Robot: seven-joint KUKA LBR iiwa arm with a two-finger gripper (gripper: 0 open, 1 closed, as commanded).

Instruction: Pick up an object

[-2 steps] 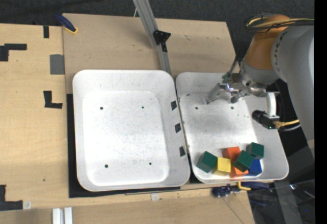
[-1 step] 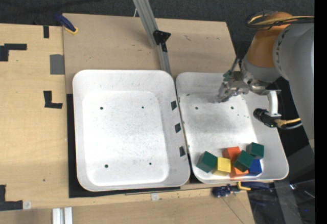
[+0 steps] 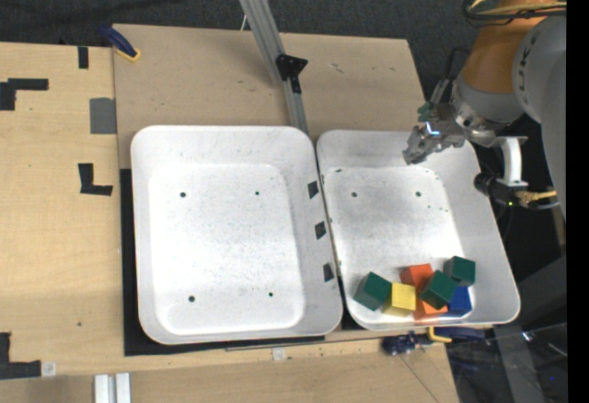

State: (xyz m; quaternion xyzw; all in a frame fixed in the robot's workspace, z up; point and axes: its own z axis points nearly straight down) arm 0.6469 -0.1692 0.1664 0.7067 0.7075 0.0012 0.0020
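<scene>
Several small blocks lie clustered in the near right corner of the right bin (image 3: 386, 208): a dark green block (image 3: 374, 289), a yellow block (image 3: 402, 297), an orange block (image 3: 419, 276), a blue block (image 3: 460, 300) and two more green blocks (image 3: 461, 270). My gripper (image 3: 419, 147) hangs over the far right corner of the same bin, well away from the blocks. Nothing shows between its fingers. They look close together, but the gap is too small to judge.
The left bin (image 3: 221, 226) sits beside the right one, with black clips (image 3: 319, 228) along the shared edge. A slanted metal pole (image 3: 262, 10) crosses the bench behind the bins. The grey arm with its orange band (image 3: 502, 51) reaches in from the right.
</scene>
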